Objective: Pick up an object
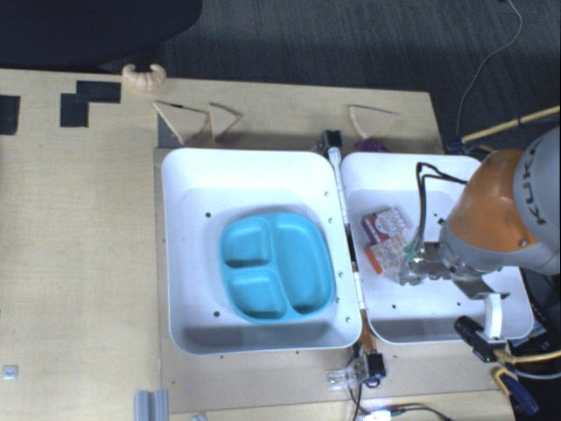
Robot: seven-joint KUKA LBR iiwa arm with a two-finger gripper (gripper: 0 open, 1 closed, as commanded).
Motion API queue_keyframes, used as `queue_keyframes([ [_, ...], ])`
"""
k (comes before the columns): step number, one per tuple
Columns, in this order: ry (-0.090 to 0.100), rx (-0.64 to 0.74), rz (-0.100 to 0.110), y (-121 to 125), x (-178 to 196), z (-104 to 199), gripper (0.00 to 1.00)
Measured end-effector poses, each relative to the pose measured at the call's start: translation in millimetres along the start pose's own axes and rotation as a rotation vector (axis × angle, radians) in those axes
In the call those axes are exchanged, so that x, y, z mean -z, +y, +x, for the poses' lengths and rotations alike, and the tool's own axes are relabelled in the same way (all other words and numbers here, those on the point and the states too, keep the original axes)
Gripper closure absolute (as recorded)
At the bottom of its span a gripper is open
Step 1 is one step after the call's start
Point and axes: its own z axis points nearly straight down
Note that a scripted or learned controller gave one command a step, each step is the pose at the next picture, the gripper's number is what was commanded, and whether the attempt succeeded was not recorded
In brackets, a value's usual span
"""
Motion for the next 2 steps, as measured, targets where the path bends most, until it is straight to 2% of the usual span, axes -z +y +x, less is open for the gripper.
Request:
queue_keyframes([
  [1, -0.001, 0.004, 0.010, 70.1, 54.7, -44.2, 1.00],
  [2, 0.002, 0.005, 0.012, 88.6, 87.7, 1.7, 1.00],
])
